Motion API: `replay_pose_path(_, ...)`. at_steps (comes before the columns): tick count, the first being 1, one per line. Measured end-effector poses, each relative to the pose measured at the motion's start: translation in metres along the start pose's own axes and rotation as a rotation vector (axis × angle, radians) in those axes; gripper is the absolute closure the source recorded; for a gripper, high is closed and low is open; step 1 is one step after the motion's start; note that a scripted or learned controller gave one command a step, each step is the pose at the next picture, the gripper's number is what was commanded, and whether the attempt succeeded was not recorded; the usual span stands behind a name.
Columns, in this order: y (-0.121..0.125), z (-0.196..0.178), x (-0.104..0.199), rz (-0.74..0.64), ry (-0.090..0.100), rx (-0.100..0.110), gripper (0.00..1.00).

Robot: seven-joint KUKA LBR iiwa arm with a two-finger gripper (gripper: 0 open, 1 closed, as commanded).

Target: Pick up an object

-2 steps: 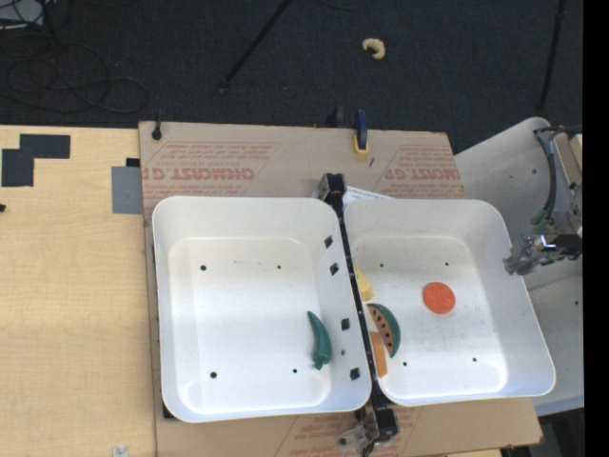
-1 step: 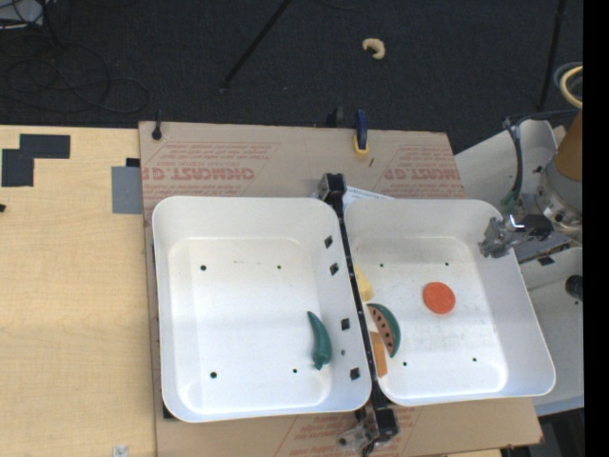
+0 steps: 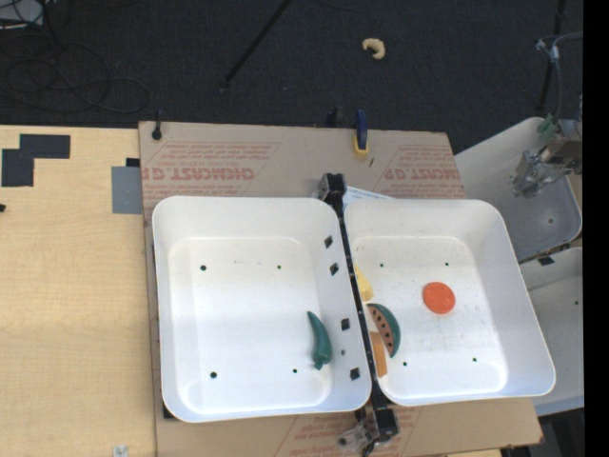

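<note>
Orange disc (image 3: 439,298) sat near the middle of the right bin (image 3: 504,255), flat on the floor and well apart from every wall. Looked like the easiest target. Teal curved piece (image 3: 319,341) lay in the left bin (image 3: 190,246) at about 4 o'clock, close to the divider wall (image 3: 344,284). A green-and-orange slice (image 3: 384,329) was jammed against that wall at 8 o'clock in the right bin, with a small yellow bit (image 3: 363,287) at 9 o'clock, also at the wall.

Jaws: state couldn't be told from this frame.

My take on doing the pick well:
- go for the disc, since there's clearance all round
- come straight down, centred, with the jaws straddling the rim; it's low, so descend nearly to the bin floor or they'll close on air
- skip the wall-hugging pieces, as a finger would likely hit the divider
- if teal instead, align across its narrow body, not along the curve

Worktop (image 3: 67,284) around the bins wasn't a factor.
</note>
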State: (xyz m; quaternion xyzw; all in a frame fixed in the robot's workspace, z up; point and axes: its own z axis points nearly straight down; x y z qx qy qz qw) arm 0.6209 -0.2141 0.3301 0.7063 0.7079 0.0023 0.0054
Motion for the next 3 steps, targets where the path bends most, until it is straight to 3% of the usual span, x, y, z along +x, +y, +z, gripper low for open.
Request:
replay_pose_path(1,0.025,-0.002,0.002,-0.001,0.002,0.010,1.00)
replay_pose_path(3,0.023,0.013,0.002,-0.004,0.004,0.014,1.00)
